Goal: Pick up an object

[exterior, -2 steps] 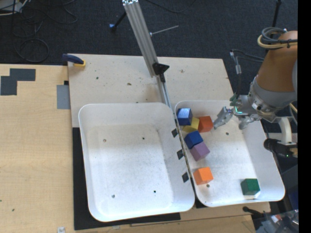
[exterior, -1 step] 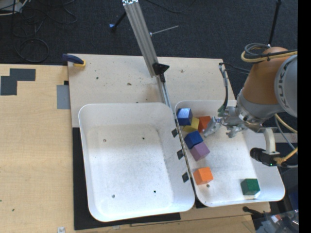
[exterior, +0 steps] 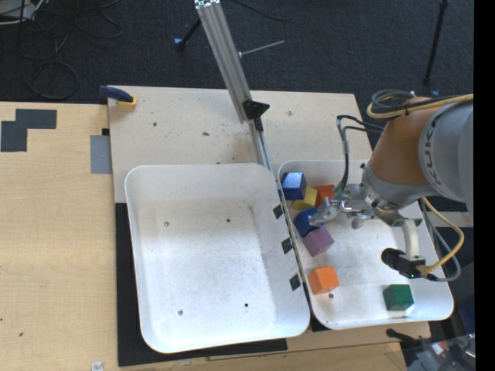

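reaching into the right bin (exterior: 433, 309), the gripper (exterior: 323, 212) sits by the dark blue block (exterior: 303, 222); i cannot tell its grip. centre over one block before closing.

Probably robotics lab, floor cables (exterior: 54, 76), tripod stand (exterior: 439, 33)

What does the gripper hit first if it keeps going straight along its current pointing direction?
Likely the dark blue block: the gripper points toward the view's left with that block right at its tip. Height is unclear, so it might pass over.
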